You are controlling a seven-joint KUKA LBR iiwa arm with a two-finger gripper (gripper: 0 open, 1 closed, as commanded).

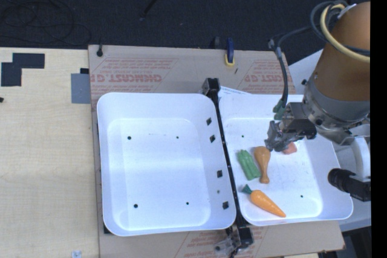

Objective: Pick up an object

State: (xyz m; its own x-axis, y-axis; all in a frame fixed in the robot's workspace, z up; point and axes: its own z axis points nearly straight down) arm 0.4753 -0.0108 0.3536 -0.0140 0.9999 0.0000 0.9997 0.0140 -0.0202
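In the right bin lie a green ridged piece, a tan drumstick-shaped toy, an orange carrot and a small pink-red object. My gripper hangs low over the middle of that bin, right above the drumstick's thick end and just left of the pink-red object, which it partly hides. The fingers are dark and seen from above, so their spacing is unclear.
The left bin sits beside the right one, with a black divider bar between them. A cable loops from the arm over the right bin's far edge. A blue clamp stands at the board's back edge.
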